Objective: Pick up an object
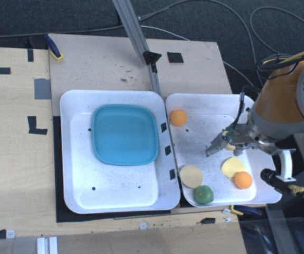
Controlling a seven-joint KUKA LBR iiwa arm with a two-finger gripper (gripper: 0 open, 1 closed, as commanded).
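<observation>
The right bin holds an orange ball near its upper left, a tan round piece and a green ball at its lower left, and a pale yellow piece touching a second orange ball at the lower right. My gripper hangs over the middle of this bin, pointing left and downward, just up and left of the yellow piece. Nothing shows between its fingers.
The left bin holds a square blue plate. A grey metal pole rises from between the bins at the back. Cables lie on the dark floor behind and to the right.
</observation>
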